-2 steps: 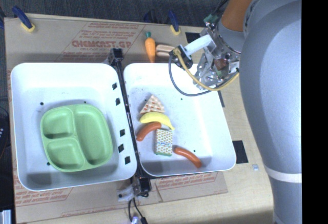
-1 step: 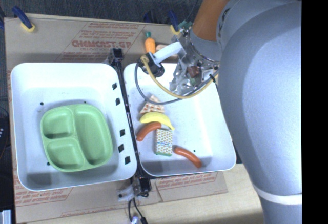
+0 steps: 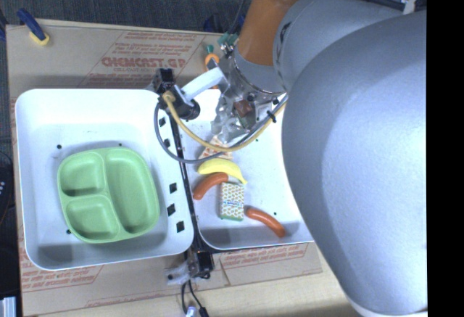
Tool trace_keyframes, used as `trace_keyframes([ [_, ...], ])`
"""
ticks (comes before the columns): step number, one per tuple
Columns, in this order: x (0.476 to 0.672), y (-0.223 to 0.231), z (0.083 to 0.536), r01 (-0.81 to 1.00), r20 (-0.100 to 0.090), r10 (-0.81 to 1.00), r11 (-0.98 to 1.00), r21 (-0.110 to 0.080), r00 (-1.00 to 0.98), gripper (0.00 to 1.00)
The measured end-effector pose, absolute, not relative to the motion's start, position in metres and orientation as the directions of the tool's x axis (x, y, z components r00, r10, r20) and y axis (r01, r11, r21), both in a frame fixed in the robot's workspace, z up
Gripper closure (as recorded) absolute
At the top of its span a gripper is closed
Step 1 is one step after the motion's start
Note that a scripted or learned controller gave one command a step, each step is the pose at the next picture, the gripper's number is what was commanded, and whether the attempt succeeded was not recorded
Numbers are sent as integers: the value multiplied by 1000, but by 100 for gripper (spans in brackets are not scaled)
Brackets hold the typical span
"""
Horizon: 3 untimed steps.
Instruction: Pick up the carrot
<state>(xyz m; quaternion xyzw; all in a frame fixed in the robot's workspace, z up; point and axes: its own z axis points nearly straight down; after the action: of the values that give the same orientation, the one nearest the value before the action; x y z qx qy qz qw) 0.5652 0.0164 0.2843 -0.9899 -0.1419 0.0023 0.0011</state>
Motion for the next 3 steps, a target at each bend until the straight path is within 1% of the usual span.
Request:
trace_keyframes([
  [1,559,-65,330,219,-3,219,-976,-3,976,100],
  [2,580,-19,285,239,-6,239,-971,-3,971,100],
  [3,556,-127,294,203,-4,203,-979,-4,979,100],
])
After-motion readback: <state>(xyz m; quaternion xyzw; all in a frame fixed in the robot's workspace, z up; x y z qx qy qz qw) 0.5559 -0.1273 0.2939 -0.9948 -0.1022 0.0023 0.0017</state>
